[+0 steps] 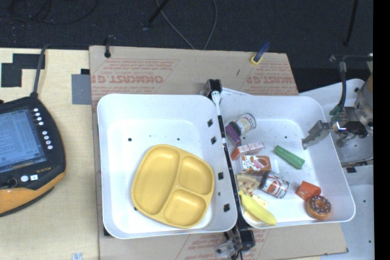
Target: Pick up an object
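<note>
Green stick (289,156) sits nearest the end effector (318,133), whose grip I can't tell; approach it crosswise.

I read "CHEMCAST GP" in red, printed upside down and repeated, on the cardboard sheet (183,70) along the bins' far edge; the can labels are illegible.

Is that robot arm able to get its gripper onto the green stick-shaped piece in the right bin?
Probably yes. The green stick-shaped piece lies by itself on bare white bin floor, apart from the clutter further left, and the gripper hangs just right of it over the right bin's edge, with nothing between them.
</note>
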You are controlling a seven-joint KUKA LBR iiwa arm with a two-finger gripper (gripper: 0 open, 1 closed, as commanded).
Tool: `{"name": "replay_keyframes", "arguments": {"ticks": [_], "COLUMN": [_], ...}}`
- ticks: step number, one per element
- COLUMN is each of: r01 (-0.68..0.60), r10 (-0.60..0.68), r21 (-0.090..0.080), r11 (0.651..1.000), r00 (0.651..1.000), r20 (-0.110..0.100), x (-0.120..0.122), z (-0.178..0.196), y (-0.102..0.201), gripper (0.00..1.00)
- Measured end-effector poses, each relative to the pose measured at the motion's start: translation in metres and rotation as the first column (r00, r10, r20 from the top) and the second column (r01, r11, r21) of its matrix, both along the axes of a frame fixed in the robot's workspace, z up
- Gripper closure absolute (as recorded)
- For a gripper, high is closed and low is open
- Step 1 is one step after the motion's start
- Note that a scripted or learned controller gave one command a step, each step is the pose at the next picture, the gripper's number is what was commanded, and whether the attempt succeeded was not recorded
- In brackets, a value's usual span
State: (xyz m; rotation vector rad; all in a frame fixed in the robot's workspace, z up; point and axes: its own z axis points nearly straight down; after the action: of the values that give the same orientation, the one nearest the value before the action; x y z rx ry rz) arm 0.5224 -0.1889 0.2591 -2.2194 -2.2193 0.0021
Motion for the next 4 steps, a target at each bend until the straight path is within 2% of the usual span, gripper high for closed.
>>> {"name": "replay_keyframes", "arguments": {"ticks": [1, 2, 3, 4], "r01": [-0.001, 0.003, 0.002, 0.002], "r10": [0.001, -0.002, -0.002, -0.002], "r21": [0.005, -0.004, 0.0, -0.002], "r11": [1.0, 1.0, 1.0, 1.0], "r00": [1.0, 1.0, 1.0, 1.0], "r20": [0.002, 0.029, -0.004, 0.011], "x": [0.028, 0.007, 0.022, -0.015], "z": [-0.147, -0.15, -0.165, -0.169], "y": [0.034, 0.077, 0.088, 0.081], "gripper": [0.0, 0.0, 0.0, 0.0]}}
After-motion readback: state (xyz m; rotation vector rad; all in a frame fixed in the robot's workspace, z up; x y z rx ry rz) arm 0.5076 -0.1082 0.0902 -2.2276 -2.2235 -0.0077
